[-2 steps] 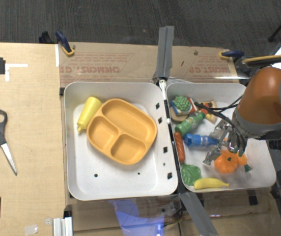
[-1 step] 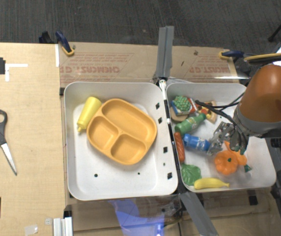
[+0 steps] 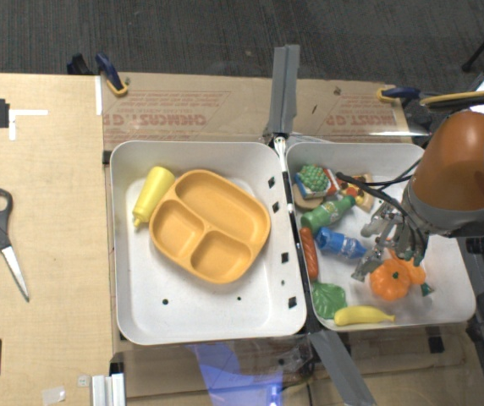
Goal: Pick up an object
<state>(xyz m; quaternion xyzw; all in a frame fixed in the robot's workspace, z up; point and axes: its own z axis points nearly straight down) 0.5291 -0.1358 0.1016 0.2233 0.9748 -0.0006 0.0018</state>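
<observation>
My claw (image 3: 387,245) hangs low in the right bin (image 3: 453,311); how wide it stands, or whether it grips anything, I cannot tell. The orange toy pumpkin (image 3: 392,282) sits just below it, nearly touching, roundish with no long axis. My arm reaches in from the right, wrist bent steeply down.

Toys crowd the right bin (image 3: 458,311); left bin's (image 3: 132,311) front floor lies open.

The pale wooden bench (image 3: 47,252) bore two shallow white bins (image 3: 140,311), a flattened brown cardboard sheet (image 3: 191,112) behind them, and grey-handled scissors (image 3: 1,235) at left.
</observation>
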